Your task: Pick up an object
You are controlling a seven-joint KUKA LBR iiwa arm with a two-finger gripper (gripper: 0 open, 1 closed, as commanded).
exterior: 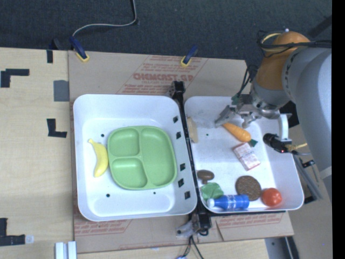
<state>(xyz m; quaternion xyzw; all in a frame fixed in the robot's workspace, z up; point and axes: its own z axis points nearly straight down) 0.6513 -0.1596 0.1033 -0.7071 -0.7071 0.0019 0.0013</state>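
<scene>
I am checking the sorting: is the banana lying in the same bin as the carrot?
No, the banana lies in the left bin beside the green tray, while the carrot is in the right bin.

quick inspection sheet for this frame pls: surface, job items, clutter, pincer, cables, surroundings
Surface: two shallow white bins, left bin and right bin, on a brown cardboard sheet.
Job's things: right bin holds an orange carrot, small red-and-white packet, brown round disc, red tomato, blue bottle, green leafy piece, small brown oval.
Clutter: green divided plate and yellow banana in left bin.
Grippers: pincer just above the carrot; finger state unclear.
Cables: black cable across dark floor at top.
Surroundings: blue-and-yellow clamps on cardboard edge.
</scene>
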